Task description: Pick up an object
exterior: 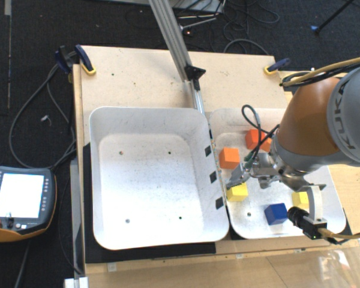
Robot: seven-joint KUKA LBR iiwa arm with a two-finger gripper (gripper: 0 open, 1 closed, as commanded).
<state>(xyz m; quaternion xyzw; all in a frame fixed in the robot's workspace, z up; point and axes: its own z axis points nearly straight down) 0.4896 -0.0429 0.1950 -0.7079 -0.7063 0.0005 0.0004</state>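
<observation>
Gripper (239, 179) hangs low in your right bin (333, 212), directly above the yellow block (237, 192), apparently touching it (whether the grip is spread or closed, you cannot tell). An orange block (230, 157) lies just beyond, a blue block (276, 213) nearby.

A pale wooden desk (144, 77) with blue-and-yellow clamps (84, 59) at its far corners stands on dark carpet (24, 35) strewn with black cables (36, 113), a teach pendant (19, 204) lying at its left and a metal pole (171, 29) slanting overhead.
</observation>
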